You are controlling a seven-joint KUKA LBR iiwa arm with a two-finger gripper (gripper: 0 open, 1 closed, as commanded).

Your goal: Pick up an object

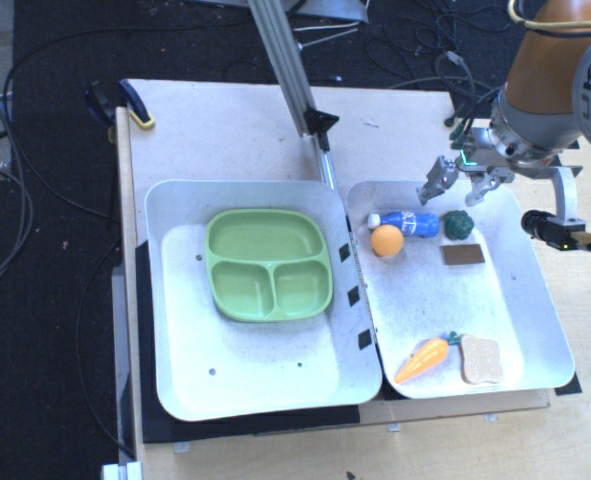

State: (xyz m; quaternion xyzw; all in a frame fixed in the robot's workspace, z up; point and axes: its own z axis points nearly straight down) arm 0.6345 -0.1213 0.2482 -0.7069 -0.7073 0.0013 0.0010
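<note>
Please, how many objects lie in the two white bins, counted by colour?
Green: 2, divided plate and dark ball
Orange: 2, ball and carrot
Blue: 1, bottle
Brown: 1, block
Tan: 1, bread slice
Total: 7

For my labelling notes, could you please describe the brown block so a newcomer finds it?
Look in the right bin. Below the dark green ball, right of the orange ball, lies the brown block: the only flat, dark rectangle there.
</note>
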